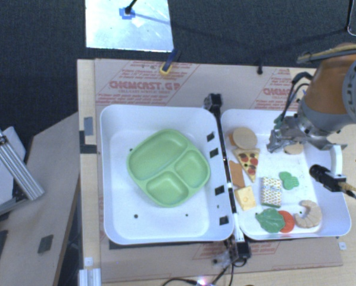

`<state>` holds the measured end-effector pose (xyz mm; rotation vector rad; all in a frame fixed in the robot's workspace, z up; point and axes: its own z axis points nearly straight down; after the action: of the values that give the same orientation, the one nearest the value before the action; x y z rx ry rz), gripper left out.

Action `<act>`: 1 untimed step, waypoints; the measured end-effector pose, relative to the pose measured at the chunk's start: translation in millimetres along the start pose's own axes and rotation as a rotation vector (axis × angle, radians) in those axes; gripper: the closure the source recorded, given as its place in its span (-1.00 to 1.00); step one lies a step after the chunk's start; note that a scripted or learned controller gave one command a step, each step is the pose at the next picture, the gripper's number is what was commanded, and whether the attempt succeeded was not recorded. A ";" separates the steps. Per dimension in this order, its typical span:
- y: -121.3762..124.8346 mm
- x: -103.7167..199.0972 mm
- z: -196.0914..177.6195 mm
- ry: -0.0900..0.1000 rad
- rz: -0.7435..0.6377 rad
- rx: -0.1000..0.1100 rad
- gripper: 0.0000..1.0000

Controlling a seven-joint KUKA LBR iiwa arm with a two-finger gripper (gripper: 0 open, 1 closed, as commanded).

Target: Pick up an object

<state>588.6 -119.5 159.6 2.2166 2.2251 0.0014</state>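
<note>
Hovering over the right bin [343, 219], the gripper [277, 142] (can't tell its jaws' state) nears a light, stiff beige disc [294, 149], probably best pinched across its edges.

my arm [339, 94] is grey with an orange band above the wrist. both bins are white: the left bin [115, 130] carries a pale green divided plate [168, 167], and the right bin [339, 213] holds a tan round cookie [244, 138], a pizza slice [248, 161] in yellow with red dots, a yellow cheese block [246, 197], a checkered green-and-white packet [271, 191], green leaves [269, 220], a red tomato [287, 221] and a beige croissant [309, 214].
</note>
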 end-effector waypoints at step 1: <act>-0.3 2.5 -62.3 -0.001 -0.001 -0.002 1.00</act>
<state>588.2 -117.1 222.0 2.2138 2.2249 0.0034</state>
